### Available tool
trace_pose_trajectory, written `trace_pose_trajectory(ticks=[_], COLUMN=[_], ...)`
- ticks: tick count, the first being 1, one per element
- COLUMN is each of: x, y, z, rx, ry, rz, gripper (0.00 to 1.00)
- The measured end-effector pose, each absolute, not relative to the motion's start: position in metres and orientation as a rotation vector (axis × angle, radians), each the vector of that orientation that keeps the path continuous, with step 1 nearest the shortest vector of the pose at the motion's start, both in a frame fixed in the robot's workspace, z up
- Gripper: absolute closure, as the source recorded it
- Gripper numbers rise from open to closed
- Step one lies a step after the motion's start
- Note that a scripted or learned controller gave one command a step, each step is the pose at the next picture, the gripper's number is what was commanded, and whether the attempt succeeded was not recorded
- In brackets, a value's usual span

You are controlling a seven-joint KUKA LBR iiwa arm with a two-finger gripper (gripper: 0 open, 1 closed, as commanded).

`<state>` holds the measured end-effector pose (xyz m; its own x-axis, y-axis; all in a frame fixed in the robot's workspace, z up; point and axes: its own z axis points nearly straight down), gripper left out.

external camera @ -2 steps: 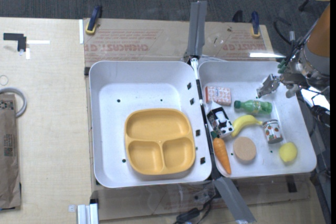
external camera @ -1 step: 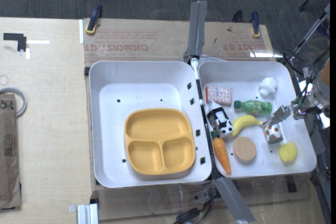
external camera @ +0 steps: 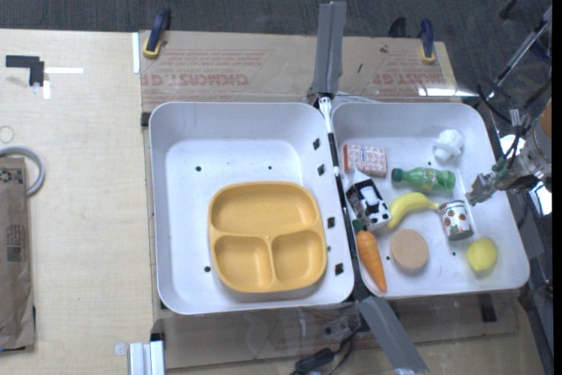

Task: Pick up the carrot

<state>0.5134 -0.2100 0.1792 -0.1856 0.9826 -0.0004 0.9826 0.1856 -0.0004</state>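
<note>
Carrot (external camera: pixel 371 259): you find it in the right bin (external camera: pixel 500 277), lower left corner, lying against the divider, tip toward the frame bottom.
Gripper (external camera: pixel 483 187): you see it at the right bin's right rim, mid-right of the frame, well apart from the carrot.
Fingers: you cannot tell whether they are parted or closed; nothing shows between them.
Near the carrot: banana (external camera: pixel 411 208) and cork disc (external camera: pixel 409 249) to its right, black-and-white toy (external camera: pixel 370 201) above.
Left bin (external camera: pixel 176 189): yellow divided plate (external camera: pixel 265 235), centre of frame.
</note>
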Motion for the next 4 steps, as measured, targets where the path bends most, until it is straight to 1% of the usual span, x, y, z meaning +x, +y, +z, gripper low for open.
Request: trace_pose_trajectory(ticks=[1,2,3,4], x=[0.559,0.659,0.653,0.654], y=[-0.210,-0.221,-0.222,-0.222], z=[0.204,0.227,0.221,0.231], rx=[1.433,1.051,0.599,0.602], ry=[2.791,2.954,3.081,3.074], rz=[0.000,0.000,0.001,0.001], gripper=[1.00,1.00,1.00,1.00])
